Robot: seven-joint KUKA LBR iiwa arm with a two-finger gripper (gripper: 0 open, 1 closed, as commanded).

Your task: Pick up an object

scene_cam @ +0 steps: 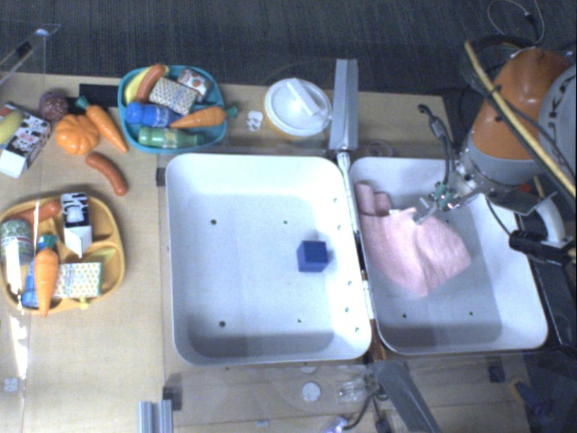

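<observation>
Camera view shows me two white bins on the table (135,368): the left bin (234,332) holds a blue cube (313,255), the right bin (514,323) a pink cloth (415,251). The gripper (435,202) sits at the cloth's upper edge; I cannot tell its fingers' state.

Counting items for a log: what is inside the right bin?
The right bin holds a pink cloth, spread and rumpled, with the gripper at its upper edge. Anything beneath the cloth is covered and cannot be seen.
</observation>
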